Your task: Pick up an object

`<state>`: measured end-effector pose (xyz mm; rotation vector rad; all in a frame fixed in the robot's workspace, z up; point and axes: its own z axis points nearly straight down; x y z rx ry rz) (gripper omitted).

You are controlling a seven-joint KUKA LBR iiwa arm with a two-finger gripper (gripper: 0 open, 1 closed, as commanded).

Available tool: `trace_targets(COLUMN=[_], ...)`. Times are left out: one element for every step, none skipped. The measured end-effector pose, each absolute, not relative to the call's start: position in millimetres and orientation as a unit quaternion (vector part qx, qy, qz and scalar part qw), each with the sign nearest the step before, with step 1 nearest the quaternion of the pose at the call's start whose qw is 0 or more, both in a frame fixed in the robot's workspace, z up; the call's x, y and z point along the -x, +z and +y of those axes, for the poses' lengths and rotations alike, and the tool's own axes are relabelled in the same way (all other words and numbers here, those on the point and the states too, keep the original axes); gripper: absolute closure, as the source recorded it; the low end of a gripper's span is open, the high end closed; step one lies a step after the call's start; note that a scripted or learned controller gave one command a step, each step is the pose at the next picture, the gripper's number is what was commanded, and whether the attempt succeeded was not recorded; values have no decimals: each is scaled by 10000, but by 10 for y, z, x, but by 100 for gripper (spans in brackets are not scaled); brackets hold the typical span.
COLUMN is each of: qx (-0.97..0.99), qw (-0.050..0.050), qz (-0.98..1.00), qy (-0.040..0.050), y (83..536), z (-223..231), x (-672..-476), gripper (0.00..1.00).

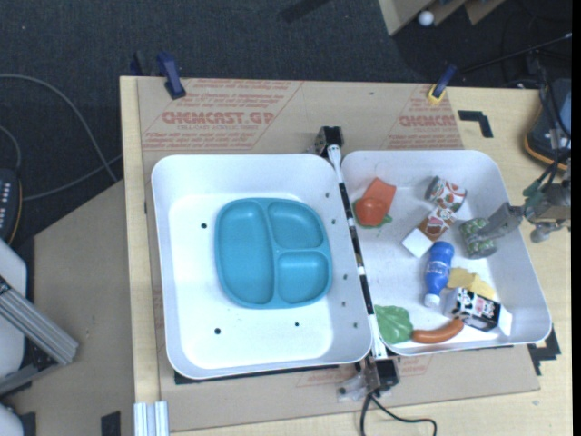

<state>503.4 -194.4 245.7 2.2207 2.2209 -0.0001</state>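
Gripper: we see the gripper (497,227) at the right of the frame, reaching in over the right rim of the right bin (525,271); its dark fingers point left and down toward a mottled grey-green object (474,236).
Fingers: we cannot tell whether they are spread or closed; the fingertip end merges with the grey-green object, and we cannot tell if that object sits between them or just beside them.
Task things: all loose objects lie in the right bin, in the right half of the frame.
Upper part of right bin: an orange block (374,200) near the left wall; a small patterned can (445,193) toward the upper right, above the gripper's tip.
Middle: a white cube (418,243) just beside a blue bottle (438,272), which lies lengthwise below the grey-green object.
Lower part: a green leaf-shaped piece (393,322) at the lower left corner, an orange sausage shape (437,333) next to it, and a yellow piece (463,280) touching a black and white box (477,309) at the lower right.
Open room: we see bare white floor in the right bin's centre-left, between the orange block and the green piece.
Left bin: the left bin (182,271) holds a blue divided tray (272,251) in its middle, well apart from the gripper.
Edges: the two bins touch along a shared centre rim; a blue clamp (169,75) sits at the board's upper left.
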Motion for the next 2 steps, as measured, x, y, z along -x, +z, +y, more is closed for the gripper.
trace_targets(qx=[-7073, -7078], qw=[52, 40], qz=[7068, 7064], qy=[20, -3], y=[1123, 972], z=[-2179, -1928], x=[-5740, -6439], gripper=[0, 0])
